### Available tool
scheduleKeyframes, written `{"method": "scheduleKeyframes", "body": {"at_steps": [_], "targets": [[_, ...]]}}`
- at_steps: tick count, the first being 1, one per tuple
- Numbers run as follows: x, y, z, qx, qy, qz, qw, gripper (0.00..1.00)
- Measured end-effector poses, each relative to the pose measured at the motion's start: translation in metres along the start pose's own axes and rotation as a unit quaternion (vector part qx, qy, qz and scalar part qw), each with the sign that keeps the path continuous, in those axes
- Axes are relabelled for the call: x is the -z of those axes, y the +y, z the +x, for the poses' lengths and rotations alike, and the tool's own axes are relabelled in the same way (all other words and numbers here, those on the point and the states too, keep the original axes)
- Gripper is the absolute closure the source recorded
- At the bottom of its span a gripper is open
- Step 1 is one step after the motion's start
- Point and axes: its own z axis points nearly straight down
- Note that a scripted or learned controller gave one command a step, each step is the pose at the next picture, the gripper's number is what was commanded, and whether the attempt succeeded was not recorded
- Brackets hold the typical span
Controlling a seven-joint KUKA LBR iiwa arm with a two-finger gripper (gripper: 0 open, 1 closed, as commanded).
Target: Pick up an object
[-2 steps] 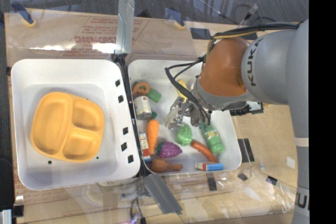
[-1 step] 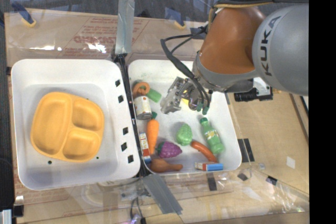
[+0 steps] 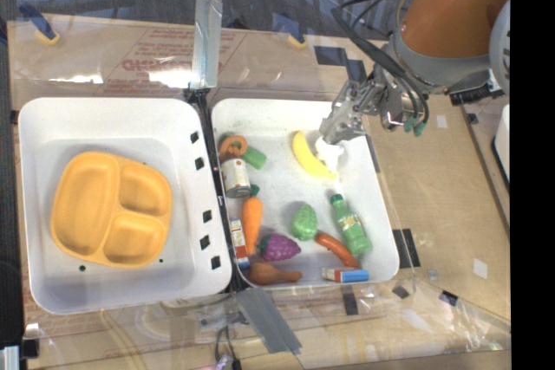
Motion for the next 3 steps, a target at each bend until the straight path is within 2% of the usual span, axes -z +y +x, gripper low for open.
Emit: {"method": "scheduleKeyframes", "body": {"at_steps": [1,2,3], "targets": [[-0.069,0.069,-0.055,0.092,0.004,-0.002,0.9958,1.0],[-0.113,0.022,-0.076,0.198,0.003,-0.001,0.9802,1.0],[-0.085,0.075,-0.068,0.183,0.0,-0.002,0.9831,1.0]]}}
